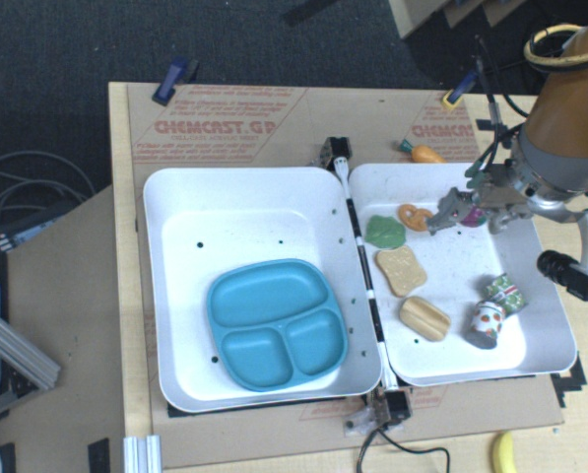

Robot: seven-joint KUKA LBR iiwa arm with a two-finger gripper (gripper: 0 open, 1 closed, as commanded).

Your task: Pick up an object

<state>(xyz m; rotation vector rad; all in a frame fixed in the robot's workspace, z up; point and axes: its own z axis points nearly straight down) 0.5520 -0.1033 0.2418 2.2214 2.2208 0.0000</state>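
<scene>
The right bin (530, 358) holds several small toys. A green leaf-shaped piece (384, 231) lies near its left wall, with an orange pretzel (413, 215) just to its right. Below them are a tan bread slice (402, 270) and a tan bun (424, 318). At the right side sit a white and red toy (485, 324) and a green and white toy (503, 293). My gripper (451, 213) hangs over the bin's upper middle, just right of the pretzel, with a bit of purple showing by it.
The left bin (175, 215) holds a blue divided tray (274, 321). An orange carrot toy (424, 153) lies on the cardboard behind the right bin. A blue clip (173, 81) sits at the board's far left corner, and a yellow item (503, 453) at the front right.
</scene>
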